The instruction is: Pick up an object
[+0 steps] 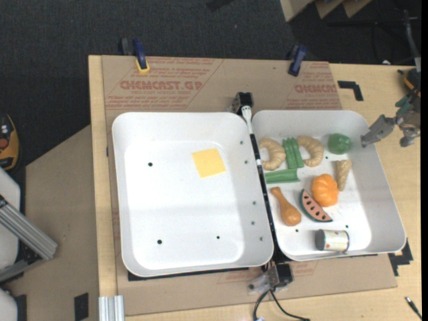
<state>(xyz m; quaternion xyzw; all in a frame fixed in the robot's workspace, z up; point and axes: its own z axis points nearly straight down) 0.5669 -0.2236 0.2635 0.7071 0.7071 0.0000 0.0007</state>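
My gripper (392,138) hangs at the right edge of the camera view, over the far right rim of the right bin (384,186). Its fingers stand open with nothing between them. The nearest item is a green pepper (339,142), just left of the gripper. In the same bin lie an orange pumpkin (325,189), a tan cone (343,172), a watermelon slice (314,207), a drumstick (286,206), a small can (332,240), two curled tan pastries (273,154) and green sticks (292,154). A yellow square slice (208,162) lies in the left bin (134,199).
Both bins rest on a brown board (221,79) held by blue clamps (140,53) at the back. A metal rail (27,233) sits at the left edge. Cables (274,299) trail off the front between the bins.
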